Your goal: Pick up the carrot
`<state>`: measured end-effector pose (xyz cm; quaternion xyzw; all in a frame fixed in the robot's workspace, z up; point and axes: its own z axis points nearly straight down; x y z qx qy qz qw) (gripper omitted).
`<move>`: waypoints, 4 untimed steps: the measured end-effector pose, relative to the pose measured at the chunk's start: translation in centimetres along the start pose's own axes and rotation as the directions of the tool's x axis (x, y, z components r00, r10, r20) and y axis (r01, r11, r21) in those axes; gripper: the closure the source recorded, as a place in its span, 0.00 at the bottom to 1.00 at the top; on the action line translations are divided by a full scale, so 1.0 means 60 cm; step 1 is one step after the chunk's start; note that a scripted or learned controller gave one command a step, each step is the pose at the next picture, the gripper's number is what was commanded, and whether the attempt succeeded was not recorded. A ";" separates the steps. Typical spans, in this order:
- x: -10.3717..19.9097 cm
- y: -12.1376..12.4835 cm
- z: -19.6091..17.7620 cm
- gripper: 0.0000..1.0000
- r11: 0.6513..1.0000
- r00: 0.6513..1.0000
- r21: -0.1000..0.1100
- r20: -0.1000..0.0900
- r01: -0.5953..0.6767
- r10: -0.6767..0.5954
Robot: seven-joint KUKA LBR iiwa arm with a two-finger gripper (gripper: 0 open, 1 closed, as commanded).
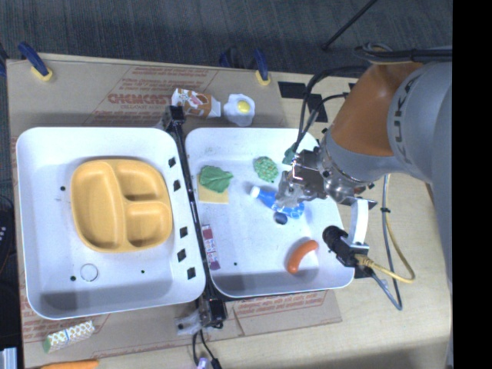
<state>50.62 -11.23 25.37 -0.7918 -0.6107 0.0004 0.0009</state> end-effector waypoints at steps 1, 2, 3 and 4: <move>-0.061 -0.035 -0.110 1.00 0.972 0.972 -0.002 0.001 0.234 -0.234; -0.135 -0.016 -0.155 1.00 0.850 0.850 -0.002 0.003 0.526 -0.526; -0.171 -0.006 -0.141 1.00 0.686 0.686 0.000 0.000 0.728 -0.728; -0.162 -0.009 0.013 1.00 0.555 0.555 0.001 -0.001 0.832 -0.832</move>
